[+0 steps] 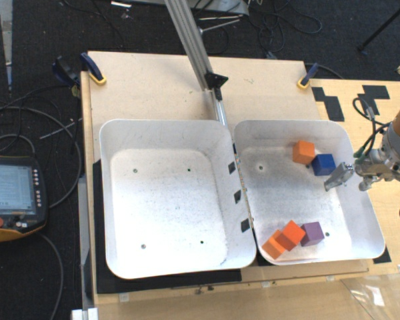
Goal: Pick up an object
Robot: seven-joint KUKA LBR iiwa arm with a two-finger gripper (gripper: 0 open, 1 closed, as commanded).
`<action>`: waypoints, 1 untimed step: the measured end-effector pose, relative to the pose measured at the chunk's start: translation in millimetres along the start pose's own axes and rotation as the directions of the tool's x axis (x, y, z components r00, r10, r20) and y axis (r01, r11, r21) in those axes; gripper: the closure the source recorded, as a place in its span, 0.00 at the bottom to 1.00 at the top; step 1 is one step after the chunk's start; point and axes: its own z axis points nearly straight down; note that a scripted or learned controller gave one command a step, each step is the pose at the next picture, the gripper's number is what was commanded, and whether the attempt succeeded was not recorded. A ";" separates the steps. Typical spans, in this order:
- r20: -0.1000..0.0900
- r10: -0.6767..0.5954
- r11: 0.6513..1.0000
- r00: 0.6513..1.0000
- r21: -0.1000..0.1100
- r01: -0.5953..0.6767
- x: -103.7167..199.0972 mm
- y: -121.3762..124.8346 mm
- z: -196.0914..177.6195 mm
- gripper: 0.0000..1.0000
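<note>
Nearest the bench's front edge, inside right bin (360, 242): two orange cubes and one purple cube clustered at front wall. First orange cube (275, 245) lowest and leftmost; second orange cube (293, 233) touching it up and to the right; purple cube (312, 233) just beside the second, on its right. All three resting on bin floor, clear of the arm

Left bin (120, 199) alongside, sharing the middle seam with right bin; floor speckled, a few small dark holes visible

Mid-depth, right side: gripper (347, 175) reaching in over right rim of right bin, grey wrist hardware and cabling behind it at frame edge. Fingers (336, 179) seen apart, one pointing down-left into the bin, nothing between them. Not touching any cube

Further back in right bin: blue cube (323, 163) just up and left of the fingertips, near but apart. Third orange cube (304, 152) touching blue cube at its upper-left corner, towards rear wall

Beyond the bins: bare tan board (160, 85), yellow clamp (97, 79) at rear left corner, another yellow clamp (305, 80) at rear right. Grey metal pole (190, 35) slanting from top of view down to seam between bins. Handheld pendant (13, 195) on dark floor at far left, cables around it
</note>
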 end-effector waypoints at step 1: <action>-0.001 -0.005 1.000 1.000 -0.003 0.005 -1.8 55.8 108.5 0.00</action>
